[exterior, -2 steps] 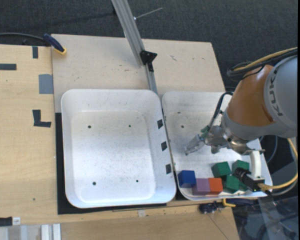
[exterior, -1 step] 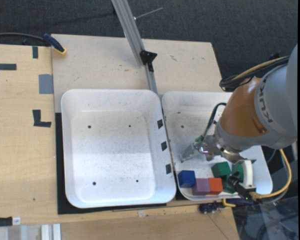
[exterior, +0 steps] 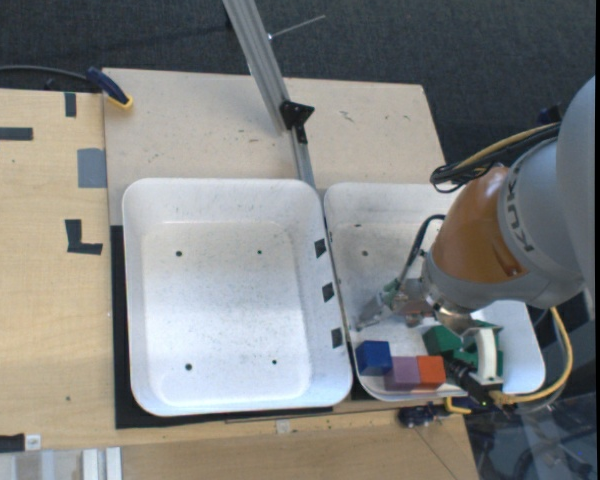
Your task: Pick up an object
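In the right bin [exterior: 380,213] several small blocks lie near the front: a blue block [exterior: 374,357], a purple block [exterior: 404,372], an orange block [exterior: 431,370] and a green block [exterior: 444,341], with a white and green piece [exterior: 489,353] beside them. My gripper [exterior: 385,305] reaches down into this bin from the right, just above and left of the blocks. The wrist hides most of it. Nothing shows between its tips.
The left bin [exterior: 225,298] is next to the right one, with black clips along the shared wall. A slanted metal rail [exterior: 265,63] runs from the top toward the bins. Cables [exterior: 480,163] loop off the arm at the right.
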Controlling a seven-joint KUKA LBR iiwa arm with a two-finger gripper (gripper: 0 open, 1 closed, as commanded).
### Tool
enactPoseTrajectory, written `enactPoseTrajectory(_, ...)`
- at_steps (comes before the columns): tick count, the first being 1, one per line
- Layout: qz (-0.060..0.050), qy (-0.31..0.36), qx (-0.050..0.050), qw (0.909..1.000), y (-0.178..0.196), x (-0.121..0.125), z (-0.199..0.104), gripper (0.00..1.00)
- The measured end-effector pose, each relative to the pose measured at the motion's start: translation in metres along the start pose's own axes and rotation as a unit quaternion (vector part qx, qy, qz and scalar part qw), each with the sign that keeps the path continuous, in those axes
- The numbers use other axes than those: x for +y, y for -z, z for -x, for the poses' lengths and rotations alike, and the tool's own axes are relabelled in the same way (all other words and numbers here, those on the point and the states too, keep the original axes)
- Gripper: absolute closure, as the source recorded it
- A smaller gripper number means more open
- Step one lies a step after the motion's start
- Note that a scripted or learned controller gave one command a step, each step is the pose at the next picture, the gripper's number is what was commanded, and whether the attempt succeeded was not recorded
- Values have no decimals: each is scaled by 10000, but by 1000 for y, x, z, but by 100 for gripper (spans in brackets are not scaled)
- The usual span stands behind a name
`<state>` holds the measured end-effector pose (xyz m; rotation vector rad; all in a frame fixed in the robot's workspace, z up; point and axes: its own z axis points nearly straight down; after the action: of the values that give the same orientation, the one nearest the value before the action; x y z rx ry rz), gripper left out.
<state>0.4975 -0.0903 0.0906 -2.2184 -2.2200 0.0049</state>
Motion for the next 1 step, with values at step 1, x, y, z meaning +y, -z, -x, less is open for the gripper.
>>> enactPoseTrajectory(1,-5,8,10,10000,10,0,-1,100)
